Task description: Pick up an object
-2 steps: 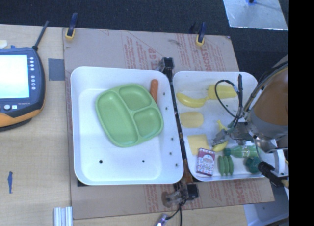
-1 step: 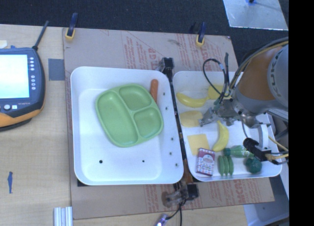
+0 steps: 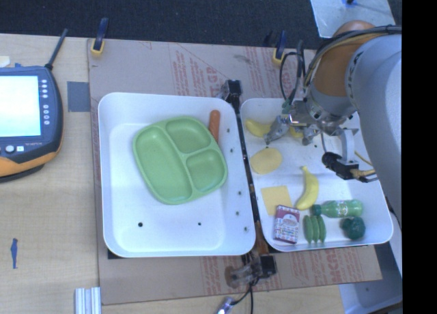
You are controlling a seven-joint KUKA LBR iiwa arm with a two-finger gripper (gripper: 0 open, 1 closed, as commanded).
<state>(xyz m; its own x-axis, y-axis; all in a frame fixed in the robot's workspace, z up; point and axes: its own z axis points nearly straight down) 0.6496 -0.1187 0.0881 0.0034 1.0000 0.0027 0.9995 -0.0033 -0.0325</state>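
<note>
My gripper (image 3: 289,129) hangs over the far end of the right bin (image 3: 379,236), just right of a small yellow lemon-like piece (image 3: 257,127). A round pale yellow disc (image 3: 265,161) lies just in front of it. Nearer the front lie a yellow square slice (image 3: 276,196), a banana (image 3: 308,188), a red and white box (image 3: 287,225), a green bottle (image 3: 339,208), a green ribbed vegetable (image 3: 314,229) and a dark green broccoli-like piece (image 3: 353,227). I see nothing held by the gripper.
The left bin (image 3: 119,237) holds a green divided plate (image 3: 179,160) and an orange stick (image 3: 214,125) by its far right wall. A handheld control pendant (image 3: 24,118) rests on the bench at far left. The arm's grey body (image 3: 382,94) covers the right bin's far right corner.
</note>
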